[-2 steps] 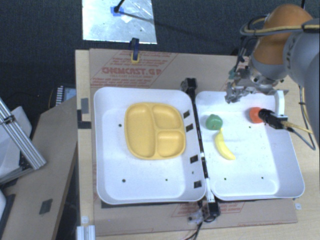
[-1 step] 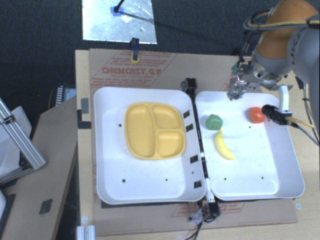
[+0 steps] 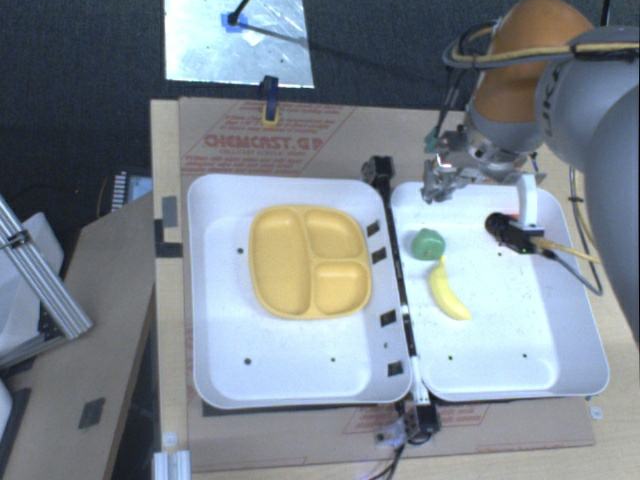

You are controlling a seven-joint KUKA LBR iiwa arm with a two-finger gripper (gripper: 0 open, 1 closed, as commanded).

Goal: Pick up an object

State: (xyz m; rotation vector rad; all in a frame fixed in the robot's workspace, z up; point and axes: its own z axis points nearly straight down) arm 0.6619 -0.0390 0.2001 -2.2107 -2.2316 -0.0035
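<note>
Green ball and banana lie near the right bin's inner edge. Claw hovers above the ball, toward the bin's back wall; grip state: cannot tell. Risk: ball rolls off, or claw clips the wall.

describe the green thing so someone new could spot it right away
Look at the right-hand white bin, near its left wall. The small round green object lies just above the yellow banana; it is rounder and the one green item there.
</note>
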